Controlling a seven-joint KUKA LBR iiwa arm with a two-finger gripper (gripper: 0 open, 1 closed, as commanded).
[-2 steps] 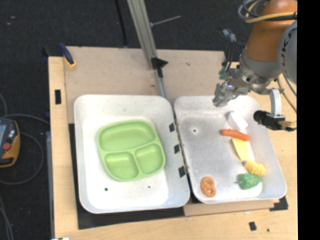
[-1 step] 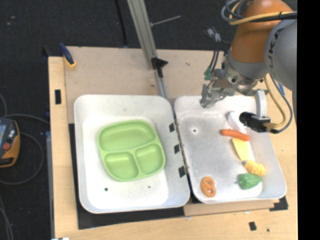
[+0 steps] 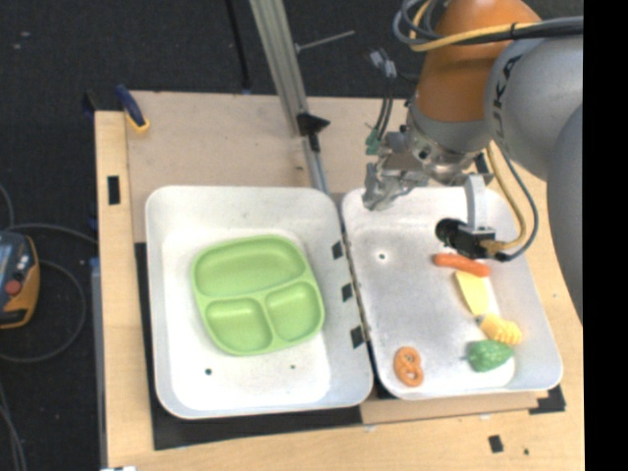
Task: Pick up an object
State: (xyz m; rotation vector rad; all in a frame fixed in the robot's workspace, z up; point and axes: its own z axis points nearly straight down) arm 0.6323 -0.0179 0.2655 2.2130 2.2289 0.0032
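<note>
The worktop [image 3: 196, 135] carries two white bins; the left bin [image 3: 177, 224] holds a green divided tray [image 3: 257, 294], while the right bin [image 3: 412, 283] holds the pickable pieces along its right side: a yellow wedge [image 3: 472, 292], an orange carrot [image 3: 461, 262], a green lump [image 3: 488, 355], a corn cob [image 3: 501, 331] and a pretzel [image 3: 408, 365]. The gripper [image 3: 381, 192] sits at that bin's upper left corner, well apart from them; it would best travel toward a lone piece like the pretzel and descend squarely over it. Whether it is released or clenched cannot be told; nothing visible is held.
</note>
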